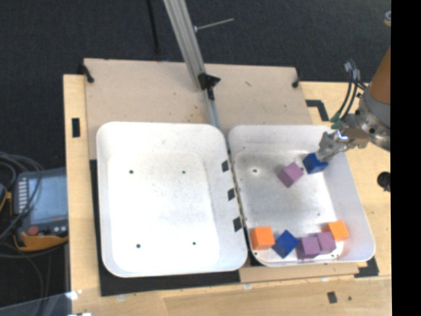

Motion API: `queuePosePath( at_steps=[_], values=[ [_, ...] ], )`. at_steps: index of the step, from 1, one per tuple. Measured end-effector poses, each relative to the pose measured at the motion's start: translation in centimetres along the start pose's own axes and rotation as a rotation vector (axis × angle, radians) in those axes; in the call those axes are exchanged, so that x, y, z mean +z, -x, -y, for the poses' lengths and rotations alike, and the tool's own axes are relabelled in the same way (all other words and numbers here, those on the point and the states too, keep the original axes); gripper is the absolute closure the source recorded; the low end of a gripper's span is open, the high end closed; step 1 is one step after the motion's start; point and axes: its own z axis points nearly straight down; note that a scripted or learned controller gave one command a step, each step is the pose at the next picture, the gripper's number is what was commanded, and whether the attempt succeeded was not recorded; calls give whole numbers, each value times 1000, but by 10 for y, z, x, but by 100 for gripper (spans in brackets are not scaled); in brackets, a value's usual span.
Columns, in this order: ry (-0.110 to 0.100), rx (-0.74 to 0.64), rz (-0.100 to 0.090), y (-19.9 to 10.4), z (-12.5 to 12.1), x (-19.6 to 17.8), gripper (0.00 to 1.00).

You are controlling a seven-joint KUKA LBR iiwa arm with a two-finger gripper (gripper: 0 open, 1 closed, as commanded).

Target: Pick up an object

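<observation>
My gripper (324,149) reaches in from the right over the upper right part of the right bin (342,196). A blue block (314,163) sits right at its tips, and the fingers look shut on it. A purple block (290,174) lies just left of the blue one on the bin floor. Along the bin's near edge lie an orange block (262,237), a second blue block (285,243), two purple blocks (316,245) and another orange block (339,230).
The left bin (164,196) stands beside the right one, with a narrow divider between them. A slanted metal pole (187,38) rises behind the bins. A pendant with cables (36,209) lies off the bench's left side.
</observation>
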Motion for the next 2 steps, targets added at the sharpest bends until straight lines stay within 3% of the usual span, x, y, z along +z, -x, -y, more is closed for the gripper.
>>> queuePosePath(
  at_steps=[2],
  values=[
    [-5, -3, -2, -96, -12, 6, 100]
  ],
)
